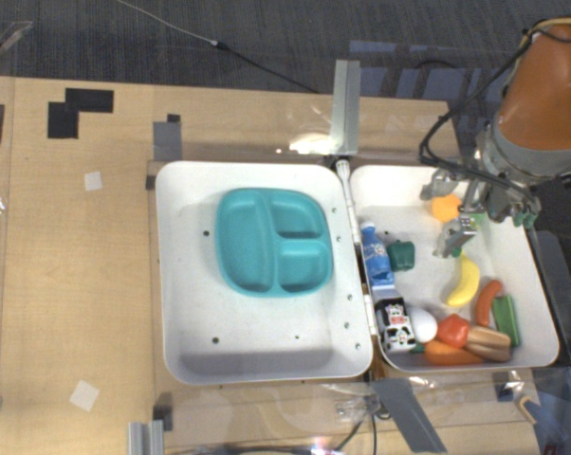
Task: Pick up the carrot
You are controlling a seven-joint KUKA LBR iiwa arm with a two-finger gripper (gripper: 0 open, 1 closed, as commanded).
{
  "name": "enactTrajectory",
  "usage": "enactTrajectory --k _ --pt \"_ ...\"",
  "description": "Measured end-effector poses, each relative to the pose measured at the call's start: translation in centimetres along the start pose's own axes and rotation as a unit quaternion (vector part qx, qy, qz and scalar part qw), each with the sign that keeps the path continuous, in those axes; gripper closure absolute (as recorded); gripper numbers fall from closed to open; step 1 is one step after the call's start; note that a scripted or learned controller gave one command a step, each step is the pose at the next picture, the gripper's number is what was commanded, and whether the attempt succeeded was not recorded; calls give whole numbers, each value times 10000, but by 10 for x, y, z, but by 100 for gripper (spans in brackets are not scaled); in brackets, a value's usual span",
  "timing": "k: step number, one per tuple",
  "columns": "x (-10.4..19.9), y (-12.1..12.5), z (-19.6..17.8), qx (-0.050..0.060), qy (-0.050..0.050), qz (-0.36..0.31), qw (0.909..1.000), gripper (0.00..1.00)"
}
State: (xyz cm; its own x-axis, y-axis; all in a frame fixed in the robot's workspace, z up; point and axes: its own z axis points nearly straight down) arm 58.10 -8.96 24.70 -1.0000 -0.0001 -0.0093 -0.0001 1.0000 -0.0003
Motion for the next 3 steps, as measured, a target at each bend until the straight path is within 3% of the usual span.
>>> enactTrajectory --k 1,2,3 --pt "-81 -44 69 -3 30 561 9984 0" --pt "-73 -76 153 -3 30 21 10000 0" --pt "-79 -74 134 11 -69 -9 10000 100"
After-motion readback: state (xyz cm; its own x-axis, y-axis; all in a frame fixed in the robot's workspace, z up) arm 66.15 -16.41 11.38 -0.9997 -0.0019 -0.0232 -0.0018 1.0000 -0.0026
